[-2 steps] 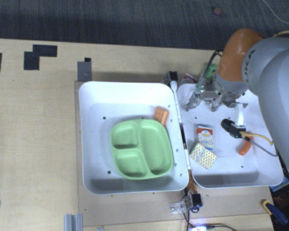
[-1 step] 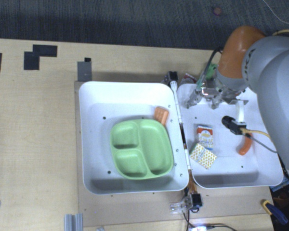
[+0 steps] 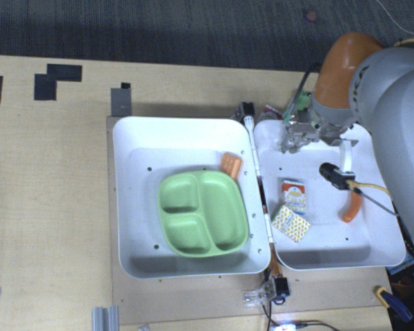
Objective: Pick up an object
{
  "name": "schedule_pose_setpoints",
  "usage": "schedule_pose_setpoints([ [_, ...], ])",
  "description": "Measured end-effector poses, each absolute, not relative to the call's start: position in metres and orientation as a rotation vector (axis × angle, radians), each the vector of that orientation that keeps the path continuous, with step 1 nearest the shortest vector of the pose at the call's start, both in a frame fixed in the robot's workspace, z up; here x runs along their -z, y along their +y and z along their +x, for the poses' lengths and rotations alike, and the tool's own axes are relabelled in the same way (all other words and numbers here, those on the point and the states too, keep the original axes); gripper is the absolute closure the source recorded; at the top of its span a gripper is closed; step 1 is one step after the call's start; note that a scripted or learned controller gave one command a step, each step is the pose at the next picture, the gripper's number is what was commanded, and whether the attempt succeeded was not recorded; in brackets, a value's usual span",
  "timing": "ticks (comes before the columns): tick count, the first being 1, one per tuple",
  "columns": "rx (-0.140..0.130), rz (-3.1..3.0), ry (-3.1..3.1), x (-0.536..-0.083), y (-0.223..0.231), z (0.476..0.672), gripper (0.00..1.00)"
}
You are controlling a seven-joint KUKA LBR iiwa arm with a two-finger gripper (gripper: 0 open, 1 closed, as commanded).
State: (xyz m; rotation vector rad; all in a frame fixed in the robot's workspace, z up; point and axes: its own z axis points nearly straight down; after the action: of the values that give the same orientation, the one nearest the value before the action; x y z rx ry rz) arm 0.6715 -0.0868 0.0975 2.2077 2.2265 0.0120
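The bench [image 3: 48,185] carries everything, and the grey arm [image 3: 393,116] comes in from the right, covering the right bin's far right corner; this reads as the approach step of the pick, with nothing seen taken up yet.

The left bin [image 3: 134,205] is largely filled by a green divided plate [image 3: 203,212]; the right bin [image 3: 317,250] is where the pincer [image 3: 294,142] hangs, at the far left corner close to the wall shared by the two bins; I cannot tell whether it is spread or pressed together, and I see nothing in it.

The likeliest things to take lie in the right bin: a small red-and-white carton [image 3: 294,196] nearer than the pincer, a patterned packet [image 3: 290,223] just beside the carton on its near side, and an orange stick [image 3: 350,209] well apart to the right; a small orange block [image 3: 230,164] sits in the left bin at the plate's far right edge.

The next move seems to call for a short travel toward the near side, then a straight descent over the carton; carton and packet sit close to the dividing wall, so the left side is tight; the bare floor between them and the stick gives more room.
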Motion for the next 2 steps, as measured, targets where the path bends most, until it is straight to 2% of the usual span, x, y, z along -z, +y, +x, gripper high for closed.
schedule_pose_setpoints([
  [1,-0.011,2.208,2.227,-0.097,-0.087,0.671,0.0],
  [2,-0.004,2.217,2.221,-0.086,-0.134,0.669,0.0],
])
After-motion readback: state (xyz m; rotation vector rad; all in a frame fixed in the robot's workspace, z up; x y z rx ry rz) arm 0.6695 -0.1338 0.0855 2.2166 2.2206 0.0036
